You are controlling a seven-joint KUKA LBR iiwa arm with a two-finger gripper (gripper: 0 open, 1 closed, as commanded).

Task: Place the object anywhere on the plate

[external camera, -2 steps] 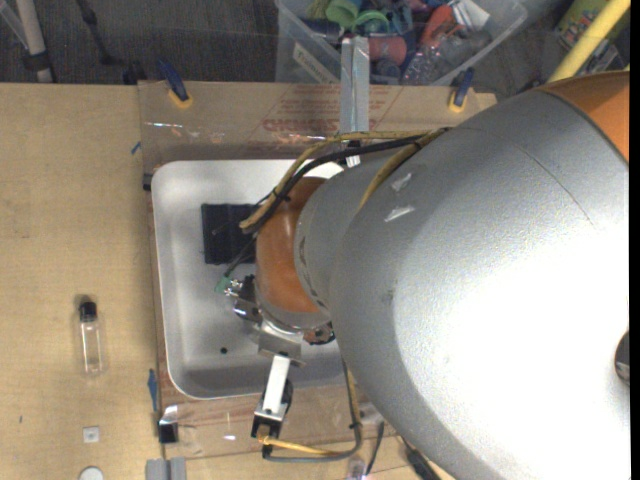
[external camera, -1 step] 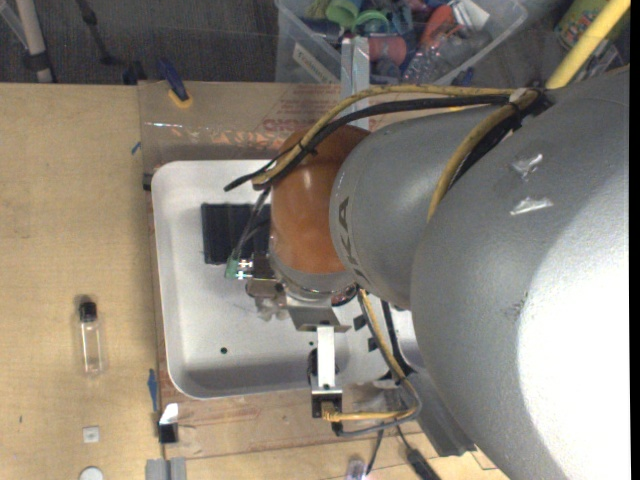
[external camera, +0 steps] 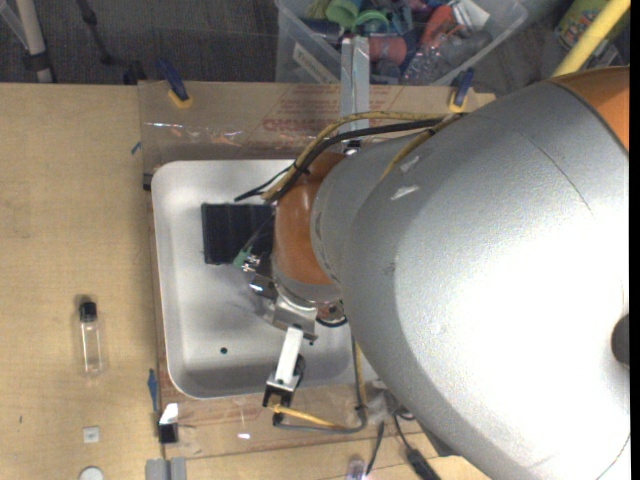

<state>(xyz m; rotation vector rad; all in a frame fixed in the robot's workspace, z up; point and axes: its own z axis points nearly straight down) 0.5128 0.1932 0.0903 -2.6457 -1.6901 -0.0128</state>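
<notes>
1. Camera view, the risk: the grey arm (external camera: 480, 268) reaches in from 3 o'clock. Its gripper (external camera: 264, 286) hangs low over the white bin (external camera: 172, 268), just left of the frame's centre. The wrist covers the gripper, so I cannot tell whether it is open, closed or gripping anything.
2. Where the object lies I cannot tell. The arm hides the bench (external camera: 70, 198) toward 3 o'clock, and probably the plate with it.
3. What could go wrong, as I judge it: with the grasp unconfirmed, the arm may carry nothing to the plate and release empty. A weak pinch could also drop the object in the bin on the way.
4. A second hazard: the wrist sits close to the bin's floor and its 5 o'clock wall. A sideways move made before lifting could catch the rim and shift the bin.
5. Containers: the bare part of the white bin, toward 9 and 7 o'clock, holds only a small dark speck (external camera: 223, 349), too small to identify.
6. At 12 to 1 o'clock, beyond the bench, a clear tub (external camera: 300, 28) is heaped with mixed coloured items, none clear enough to name.
7. Outside any container, a clear vial (external camera: 90, 338) lies on the bench at 9 o'clock, well apart from the bin.
</notes>
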